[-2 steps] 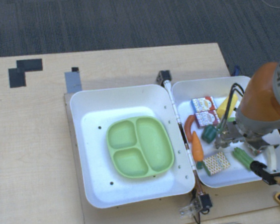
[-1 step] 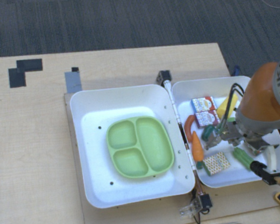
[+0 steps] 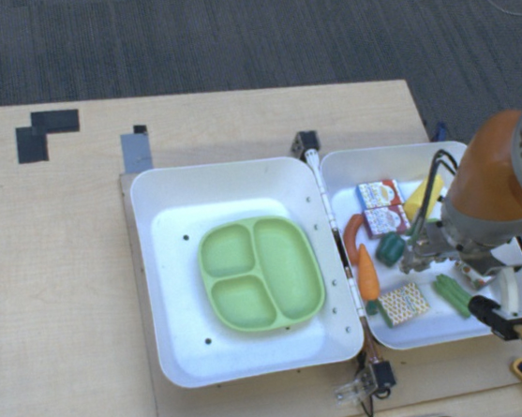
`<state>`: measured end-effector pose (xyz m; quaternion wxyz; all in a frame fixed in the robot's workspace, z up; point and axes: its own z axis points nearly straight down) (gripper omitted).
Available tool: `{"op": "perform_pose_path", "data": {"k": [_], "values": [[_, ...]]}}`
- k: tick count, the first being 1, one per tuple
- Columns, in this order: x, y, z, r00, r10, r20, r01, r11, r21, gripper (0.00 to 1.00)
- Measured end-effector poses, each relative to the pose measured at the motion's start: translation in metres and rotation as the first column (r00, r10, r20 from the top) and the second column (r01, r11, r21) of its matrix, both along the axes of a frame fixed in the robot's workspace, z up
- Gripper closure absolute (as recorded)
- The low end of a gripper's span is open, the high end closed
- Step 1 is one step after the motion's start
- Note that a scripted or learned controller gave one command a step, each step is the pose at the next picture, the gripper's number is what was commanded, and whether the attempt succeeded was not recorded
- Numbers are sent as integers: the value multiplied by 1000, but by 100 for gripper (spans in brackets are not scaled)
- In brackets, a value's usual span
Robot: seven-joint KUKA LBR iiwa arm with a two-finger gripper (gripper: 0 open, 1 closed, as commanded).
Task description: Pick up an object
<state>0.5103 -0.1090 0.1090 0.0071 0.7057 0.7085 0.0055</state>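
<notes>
The right bin (image 3: pixel 371 336) holds several small things. Two red-and-white cartons (image 3: pixel 382 207) lie at the back, with a yellow piece (image 3: pixel 423 198) to their right. A red pepper (image 3: pixel 352 233) and an orange carrot (image 3: pixel 367 274) lie along the left wall. A dark green piece (image 3: pixel 391 248) sits mid-bin, a speckled yellow block (image 3: pixel 403 304) at the front, and a green cucumber (image 3: pixel 452 295) to its right. My gripper (image 3: pixel 426 256) hangs low over the bin's middle, just right of the dark green piece and above the cucumber. The wrist hides what lies under it.
The left bin (image 3: pixel 168 261) bears a pale green three-part plate (image 3: pixel 261 273). A rail (image 3: pixel 333 232) divides the two bins. The arm's orange band (image 3: pixel 486 177) covers the right bin's far right side.
</notes>
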Motion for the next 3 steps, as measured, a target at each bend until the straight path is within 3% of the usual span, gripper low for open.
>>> {"op": "perform_pose_path", "data": {"k": [1, 2, 3], "values": [[0, 0, 0, 1000, 0, 0, 0, 1000, 0, 0], [-16, 16, -19, 1000, -9, 5, 9, 1000, -12, 0], [-16, 20, -10, 1000, -5, 3, 5, 1000, -4, 100]]}}
